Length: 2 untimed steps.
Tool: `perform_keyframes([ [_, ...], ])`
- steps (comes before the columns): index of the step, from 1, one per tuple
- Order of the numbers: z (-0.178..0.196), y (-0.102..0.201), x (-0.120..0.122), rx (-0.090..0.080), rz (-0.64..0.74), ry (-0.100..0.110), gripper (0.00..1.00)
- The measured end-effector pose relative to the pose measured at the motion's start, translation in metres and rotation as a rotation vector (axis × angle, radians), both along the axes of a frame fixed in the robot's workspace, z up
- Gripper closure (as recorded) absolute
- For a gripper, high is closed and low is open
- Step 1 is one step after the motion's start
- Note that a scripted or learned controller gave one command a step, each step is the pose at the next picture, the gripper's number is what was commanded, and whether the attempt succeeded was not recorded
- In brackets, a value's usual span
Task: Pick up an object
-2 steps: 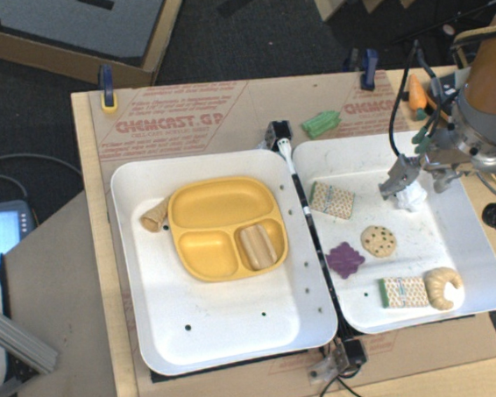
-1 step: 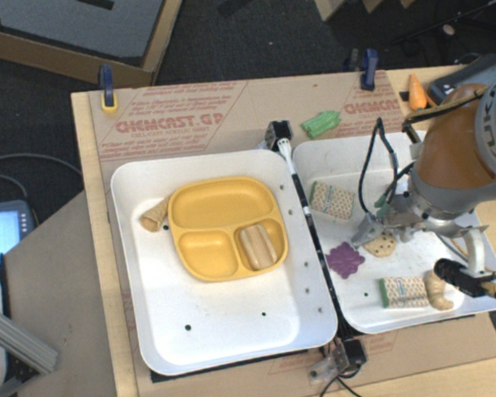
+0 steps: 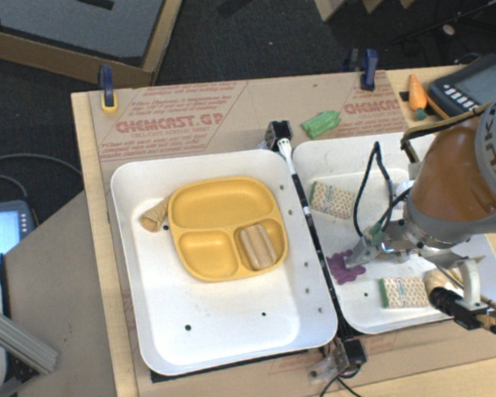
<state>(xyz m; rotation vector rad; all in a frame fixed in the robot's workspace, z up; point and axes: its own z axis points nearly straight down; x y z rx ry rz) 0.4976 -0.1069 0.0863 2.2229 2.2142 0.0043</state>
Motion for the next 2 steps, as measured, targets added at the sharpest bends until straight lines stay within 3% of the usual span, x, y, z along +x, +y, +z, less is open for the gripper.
perform_keyframes([
  [1, -0.001, 0.014, 0.075, -0.001, 0.008, -0.004, 0.00],
  [2, -0.002, 0.010, 0.050, 0.002, 0.003, 0.009, 0.00],
])
